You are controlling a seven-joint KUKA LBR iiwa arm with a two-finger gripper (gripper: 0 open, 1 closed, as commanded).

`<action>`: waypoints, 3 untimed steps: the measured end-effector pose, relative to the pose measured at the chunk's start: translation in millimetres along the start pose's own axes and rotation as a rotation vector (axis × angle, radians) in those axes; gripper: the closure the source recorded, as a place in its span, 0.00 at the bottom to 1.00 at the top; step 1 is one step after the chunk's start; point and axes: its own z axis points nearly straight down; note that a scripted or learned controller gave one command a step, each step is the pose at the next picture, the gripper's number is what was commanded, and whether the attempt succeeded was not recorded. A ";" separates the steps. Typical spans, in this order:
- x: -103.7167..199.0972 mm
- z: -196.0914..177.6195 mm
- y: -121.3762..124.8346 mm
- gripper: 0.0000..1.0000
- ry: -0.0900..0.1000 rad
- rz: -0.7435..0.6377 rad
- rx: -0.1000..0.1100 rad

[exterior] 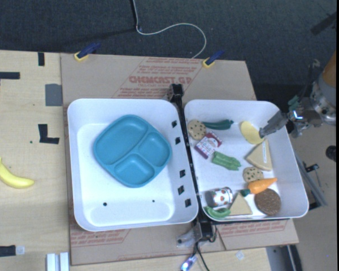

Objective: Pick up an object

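Note:
The right bin holds several toy foods: a cookie, a dark green pepper, a yellow piece, a red and white packet, a green pod, a cheese wedge, a carrot and a brown round patty. My gripper hangs over this bin's upper right part, just right of the yellow piece and above the cheese wedge. I see nothing held in it.
The left bin carries a blue divided plate. A banana lies on the bench far left. A silver can and a pale wedge sit at the right bin's front. A white cable loops behind the bins.

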 end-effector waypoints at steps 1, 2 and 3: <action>61.6 -279.9 -52.4 0.00 -0.004 -0.004 -0.021; 60.0 -280.0 -51.3 1.00 -0.003 0.001 -0.003; 142.6 -139.8 -71.0 1.00 0.004 -0.006 0.016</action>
